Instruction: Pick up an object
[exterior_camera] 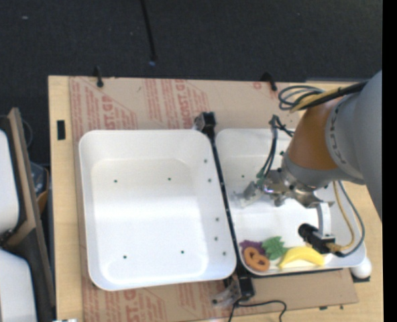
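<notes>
Toys sit bunched in the near corner of the right bin [252, 146]: a yellow banana [300, 257], a green leafy piece [274, 246], a brown pretzel [255, 259] w/ a purple bit [249, 245] just behind it. All look like light, stiff, smooth plastic, so prob slippery; the banana's mid-body, pinched across its narrow width, seems the best hold, tho it lies close to the bin wall. The gripper [260, 190] hangs over the bin's middle, apart from the toys, nothing seen in it; can't tell how wide it's set

Along the near edge of my right bin [252, 146] lie a yellow banana [300, 257] on its side, a green leafy toy [274, 247] just beside it, and a brown pretzel [255, 259] flat at the corner.
</notes>
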You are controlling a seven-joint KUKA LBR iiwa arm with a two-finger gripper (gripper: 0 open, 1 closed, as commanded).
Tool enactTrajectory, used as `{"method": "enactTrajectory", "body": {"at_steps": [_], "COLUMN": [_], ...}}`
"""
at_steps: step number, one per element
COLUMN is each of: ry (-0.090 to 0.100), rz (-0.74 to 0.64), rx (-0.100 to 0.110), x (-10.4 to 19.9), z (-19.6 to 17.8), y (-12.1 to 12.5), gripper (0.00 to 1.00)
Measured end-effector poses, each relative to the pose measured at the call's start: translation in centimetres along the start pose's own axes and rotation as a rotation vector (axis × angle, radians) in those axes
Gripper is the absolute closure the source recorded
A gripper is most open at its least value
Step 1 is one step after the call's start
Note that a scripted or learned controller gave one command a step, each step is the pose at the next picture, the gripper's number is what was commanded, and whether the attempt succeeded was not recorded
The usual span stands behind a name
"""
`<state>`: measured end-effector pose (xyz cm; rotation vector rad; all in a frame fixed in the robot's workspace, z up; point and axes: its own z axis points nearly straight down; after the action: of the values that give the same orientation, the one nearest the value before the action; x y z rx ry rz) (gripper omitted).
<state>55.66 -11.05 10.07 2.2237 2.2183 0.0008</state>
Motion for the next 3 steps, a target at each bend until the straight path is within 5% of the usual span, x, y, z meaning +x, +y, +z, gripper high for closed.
{"method": "enactTrajectory", "body": {"at_steps": [1,3], "ry": [0.000,-0.001], "rz": [0.001,-0.002], "rx": [-0.002,-0.005], "x": [-0.1,-0.2], "z": [-1.1,-11.5], "y": [0.0,0.9], "gripper": [1.00,1.00]}}
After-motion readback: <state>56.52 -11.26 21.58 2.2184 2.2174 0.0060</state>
